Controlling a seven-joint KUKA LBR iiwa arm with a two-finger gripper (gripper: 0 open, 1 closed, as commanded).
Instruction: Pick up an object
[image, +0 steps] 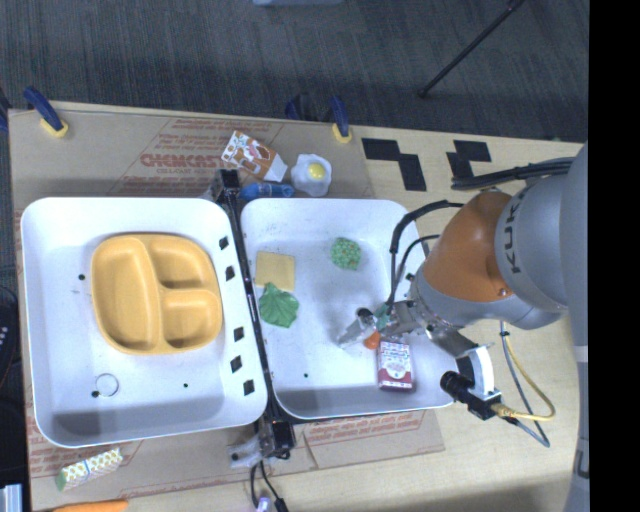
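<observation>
On the table (90, 160), the left bin (60, 400) carries a yellow divided tray (155, 292) lying flat toward its upper middle, with a small clear ring (106, 384) below it near the front left corner. Beyond the bins' far edge, on the cardboard, sit a small printed carton (246, 153), a blue item (265, 190) and a yellow-and-white cup (312, 173), close together.

The right bin (320, 395) holds a pale yellow square (275, 269) near its left wall, with a green leafy piece (278, 306) touching its lower edge. A round green lump (346, 253) lies apart, farther back and to the right. Toward the front right corner a red-and-white packet (395, 364) lies flat, just below the jaws.

The jaws (362, 328) hang low over the right bin's floor, between the leafy piece and the packet, with something small and orange (372, 340) right beside their tips; the view is too blurred there to tell whether they are released or clenched, or whether anything sits between them. The grey arm (540, 250) with its orange band (468, 255) enters from the right.
</observation>
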